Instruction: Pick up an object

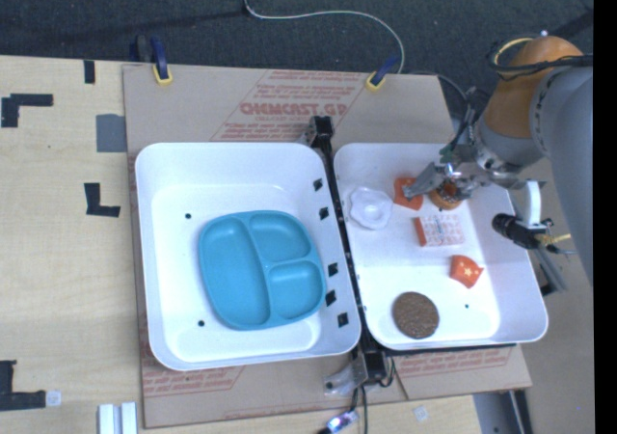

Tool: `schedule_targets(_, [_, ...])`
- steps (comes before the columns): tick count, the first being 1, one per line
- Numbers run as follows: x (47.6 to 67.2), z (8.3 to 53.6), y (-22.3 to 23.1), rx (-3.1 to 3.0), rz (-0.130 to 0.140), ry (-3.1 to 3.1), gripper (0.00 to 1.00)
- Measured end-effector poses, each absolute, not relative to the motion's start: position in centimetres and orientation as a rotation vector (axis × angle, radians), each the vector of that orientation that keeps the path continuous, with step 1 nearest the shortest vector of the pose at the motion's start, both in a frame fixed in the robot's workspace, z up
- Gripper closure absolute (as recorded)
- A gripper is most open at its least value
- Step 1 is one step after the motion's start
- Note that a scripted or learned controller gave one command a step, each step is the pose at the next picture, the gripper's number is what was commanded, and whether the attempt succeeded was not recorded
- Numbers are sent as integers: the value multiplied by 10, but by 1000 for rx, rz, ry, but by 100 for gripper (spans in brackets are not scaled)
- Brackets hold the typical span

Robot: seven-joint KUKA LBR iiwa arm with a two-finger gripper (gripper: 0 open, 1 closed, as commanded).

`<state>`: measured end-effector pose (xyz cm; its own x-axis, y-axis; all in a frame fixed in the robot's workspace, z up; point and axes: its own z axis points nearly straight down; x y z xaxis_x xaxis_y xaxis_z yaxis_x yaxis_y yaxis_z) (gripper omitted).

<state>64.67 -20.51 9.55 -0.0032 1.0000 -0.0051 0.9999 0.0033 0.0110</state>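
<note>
The gripper (436, 183) sits low in the right bin (521, 326), jaws apart, straddling a small orange-brown piece (445, 197) beside an orange block (406, 192). Closing off-centre could nudge the piece aside or catch the block too.

One fixed cam above the bench (58, 230), angled down, w/ both bins (154, 172) in frame, arm (559, 104) entering right.
</note>
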Motion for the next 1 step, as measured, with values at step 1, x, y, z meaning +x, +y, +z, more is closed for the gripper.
schedule_targets(1, [650,108,-204,2198,18,2209,100])
